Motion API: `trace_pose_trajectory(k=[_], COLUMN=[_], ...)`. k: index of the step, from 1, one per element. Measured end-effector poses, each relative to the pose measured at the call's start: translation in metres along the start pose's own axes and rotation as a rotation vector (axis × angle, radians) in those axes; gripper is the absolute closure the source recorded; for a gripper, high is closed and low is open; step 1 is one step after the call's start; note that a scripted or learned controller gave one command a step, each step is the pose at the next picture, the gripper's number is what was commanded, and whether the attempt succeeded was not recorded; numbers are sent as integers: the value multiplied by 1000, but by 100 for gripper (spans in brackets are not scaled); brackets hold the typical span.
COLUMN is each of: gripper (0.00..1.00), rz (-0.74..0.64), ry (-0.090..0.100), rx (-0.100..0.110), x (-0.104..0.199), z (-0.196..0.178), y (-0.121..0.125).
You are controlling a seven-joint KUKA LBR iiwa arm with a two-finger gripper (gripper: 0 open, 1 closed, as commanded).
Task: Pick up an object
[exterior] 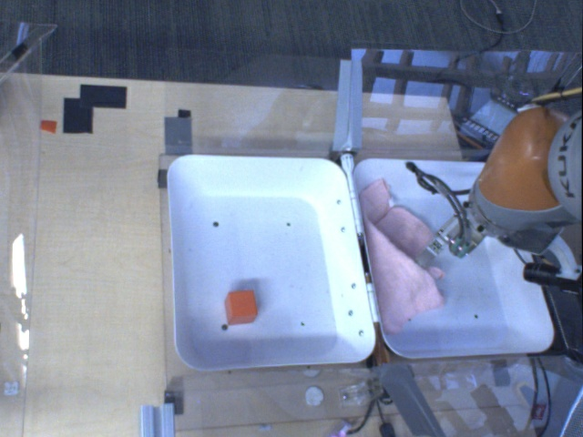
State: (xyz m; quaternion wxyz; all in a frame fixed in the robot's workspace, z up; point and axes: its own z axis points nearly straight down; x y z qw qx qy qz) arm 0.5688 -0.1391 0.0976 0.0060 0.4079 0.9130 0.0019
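we see two shallow white bins side by side across the middle of the frame, on a pale wooden bench point(91, 271). the left bin point(264, 185) holds a small orange cube point(241, 307) in its lower left part, sitting flat on the bin floor and well apart from the walls. the right bin point(492, 330) holds a pink cloth point(401, 262), crumpled and stretched from the upper left corner of that bin down toward its lower middle, lying close along the divider where the two bins meet. the grey arm with its orange band point(524, 157) comes in from the right edge of the frame, above the right bin. the gripper point(450, 247) sits at the right edge of the pink cloth, about halfway down the bin, and it appears to touch or press into the fabric there. the fingers are small and partly lost against the cloth, so we cannot tell whether they are parted or closed, nor whether any fabric lies between them. thin cables point(428, 185) loop from the wrist toward the upper part of the right bin. in the upper left of the frame, black tape shapes point(91, 106) and a small orange marker point(48, 127) lie on the bench, far from both bins.
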Motion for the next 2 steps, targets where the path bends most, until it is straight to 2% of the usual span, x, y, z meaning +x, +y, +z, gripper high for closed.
trace_pose_trajectory(k=[1, 2], gripper=[0, 0], rz=[17, 327], ry=[-2, -1], rx=[-4, 0], x=[11, -37], z=[7, 9], y=[49, 79])
